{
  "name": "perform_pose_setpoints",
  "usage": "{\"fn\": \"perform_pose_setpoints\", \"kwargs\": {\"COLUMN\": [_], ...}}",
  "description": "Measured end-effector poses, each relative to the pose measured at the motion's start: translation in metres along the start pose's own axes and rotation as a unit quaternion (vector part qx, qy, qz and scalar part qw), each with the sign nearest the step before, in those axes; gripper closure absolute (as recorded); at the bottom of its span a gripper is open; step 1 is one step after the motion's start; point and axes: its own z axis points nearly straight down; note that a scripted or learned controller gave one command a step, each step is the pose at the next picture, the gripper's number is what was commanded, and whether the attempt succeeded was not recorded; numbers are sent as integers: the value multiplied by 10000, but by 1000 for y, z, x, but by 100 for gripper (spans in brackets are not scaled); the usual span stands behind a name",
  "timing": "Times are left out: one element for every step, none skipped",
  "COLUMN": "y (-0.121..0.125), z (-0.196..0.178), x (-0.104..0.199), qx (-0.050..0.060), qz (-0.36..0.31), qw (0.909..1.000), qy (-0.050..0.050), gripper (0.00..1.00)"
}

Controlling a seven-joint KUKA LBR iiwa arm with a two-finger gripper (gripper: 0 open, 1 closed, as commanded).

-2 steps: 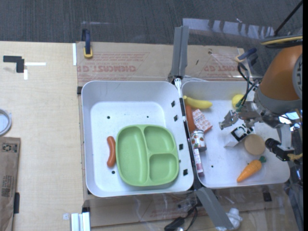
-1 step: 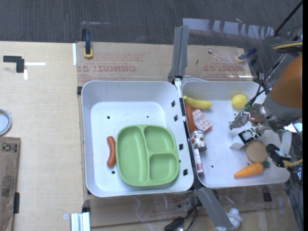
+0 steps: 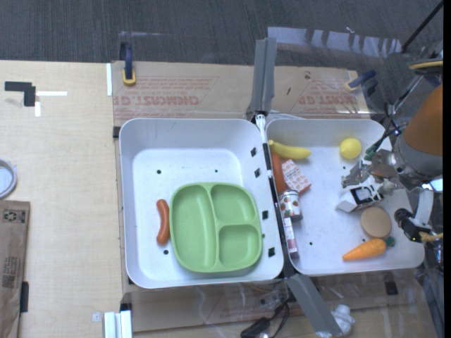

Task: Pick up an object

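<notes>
A: What is lying nearest in the right bin (image 3: 310,259)?

B: A carrot (image 3: 364,249) is lying by the front rim, with a tan disc (image 3: 375,222) just behind it.

A: And the pincer (image 3: 363,182)?

B: It is hovering just behind the disc, over a white packet (image 3: 350,203). I am unable to tell how far it is opening, or whether it is gripping anything.

A: Advice?

B: I am thinking it should be descending straight, centred on one item. A lemon (image 3: 350,148) is sitting behind the disc, a banana (image 3: 290,150) further left.

left bin: I saw a green divided plate (image 3: 215,226) with a sausage (image 3: 163,221) just beside it
right bin: banana (image 3: 290,150), lemon (image 3: 350,148), carrot (image 3: 365,250), gripper (image 3: 366,182) hanging low near the lemon
</notes>
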Motion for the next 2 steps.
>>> {"fn": "perform_pose_setpoints", "kwargs": {"y": [18,25], "z": [2,2], "x": [7,4], "qx": [70,102], "qz": [-85,30], "qw": [9999,9999], "qy": [-46,20], "gripper": [0,0]}}
